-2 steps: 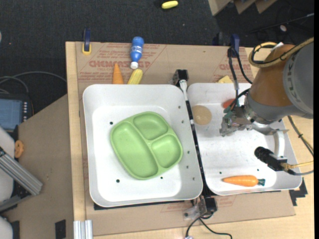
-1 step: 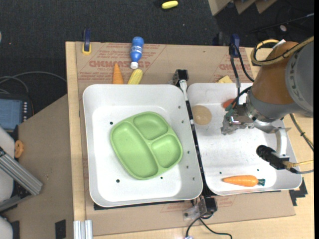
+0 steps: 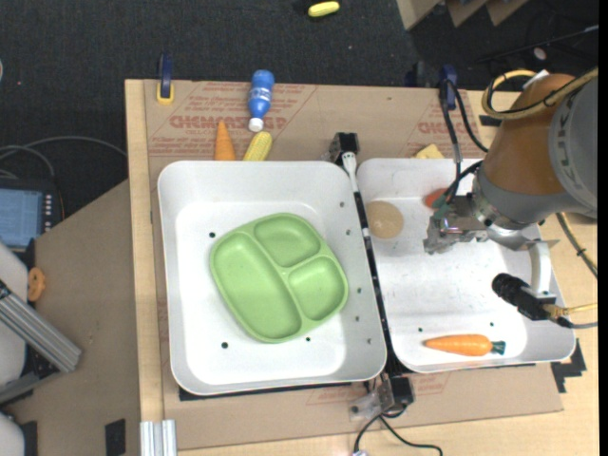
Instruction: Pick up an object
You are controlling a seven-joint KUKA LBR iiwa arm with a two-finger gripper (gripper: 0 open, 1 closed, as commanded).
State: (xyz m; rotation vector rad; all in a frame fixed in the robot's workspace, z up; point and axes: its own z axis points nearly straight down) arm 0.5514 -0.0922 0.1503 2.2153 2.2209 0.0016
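In the right bin (image 3: 418,283) a tan round disc (image 3: 385,219) lies near the left wall. A small red thing (image 3: 434,198) is at the back, partly hidden by the arm. An orange carrot with a green end (image 3: 461,346) lies near the front wall. My gripper (image 3: 446,234) hangs low over the back half of this bin, just right of the tan disc and just in front of the red thing. I see nothing held in it.
The left bin (image 3: 190,255) holds a green divided plate (image 3: 277,275). Behind the bins on the bench lie a blue bottle (image 3: 259,98), a small orange carrot (image 3: 223,142), a yellow corn piece (image 3: 257,145) and a yellow block (image 3: 429,152).
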